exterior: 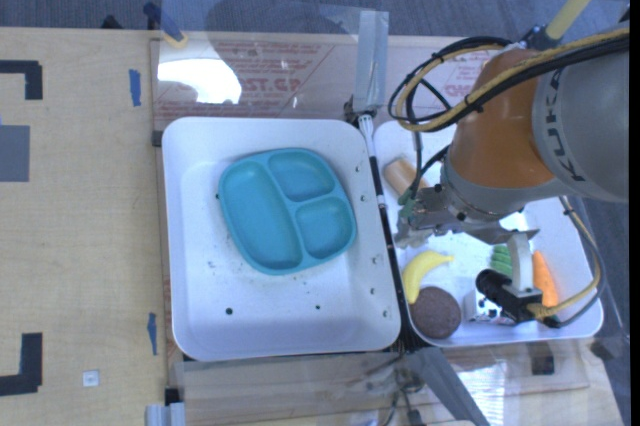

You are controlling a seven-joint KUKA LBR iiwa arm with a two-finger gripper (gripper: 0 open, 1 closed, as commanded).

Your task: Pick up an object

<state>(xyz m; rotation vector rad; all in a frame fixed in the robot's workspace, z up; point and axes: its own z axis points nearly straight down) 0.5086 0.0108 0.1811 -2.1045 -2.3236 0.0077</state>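
The arm (520, 129) hangs over the right bin (585, 259), and its bulk hides most of that bin, so the main risk is a blind descent. The things lie crowded: a banana (425, 266) just below the tool (425, 214), a brown round thing (437, 310) touching the banana's lower end, and a green piece (499, 261) and a carrot (545, 279) off to the tool's right. Closing here could catch two things at once, or nudge the banana so that it rolls out of the grip. The bin's left wall is close beside the tool, so a finger could strike it on the way down. A tan thing (400, 174) lies just above the tool.

The tool sits dark under the wrist; whether it is spread or pressed together I cannot tell, and nothing shows clearly within it. The blue plate (288, 209) lies well to its left in the other bin (190, 274).
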